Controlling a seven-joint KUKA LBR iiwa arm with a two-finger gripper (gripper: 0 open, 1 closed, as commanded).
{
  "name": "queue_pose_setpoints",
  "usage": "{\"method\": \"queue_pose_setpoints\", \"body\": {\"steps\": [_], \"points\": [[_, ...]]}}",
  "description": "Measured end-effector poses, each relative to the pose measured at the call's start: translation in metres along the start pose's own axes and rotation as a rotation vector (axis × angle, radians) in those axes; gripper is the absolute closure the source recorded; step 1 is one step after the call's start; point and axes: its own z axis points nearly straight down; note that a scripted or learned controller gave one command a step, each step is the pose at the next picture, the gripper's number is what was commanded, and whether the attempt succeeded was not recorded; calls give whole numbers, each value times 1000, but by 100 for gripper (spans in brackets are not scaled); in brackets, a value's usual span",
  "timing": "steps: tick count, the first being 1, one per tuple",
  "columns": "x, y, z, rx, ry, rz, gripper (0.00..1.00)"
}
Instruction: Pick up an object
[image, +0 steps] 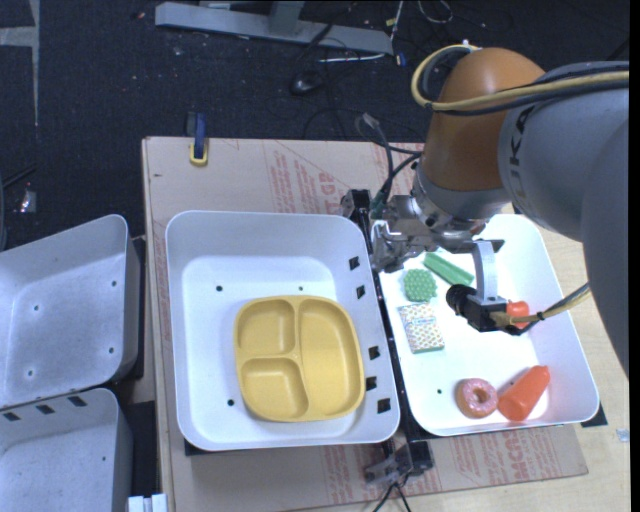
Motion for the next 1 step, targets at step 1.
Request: {"method": "queue_pose_setpoints", "body": {"steps": [1], "points": [[53, 12, 0, -5, 0, 0, 100]]}}
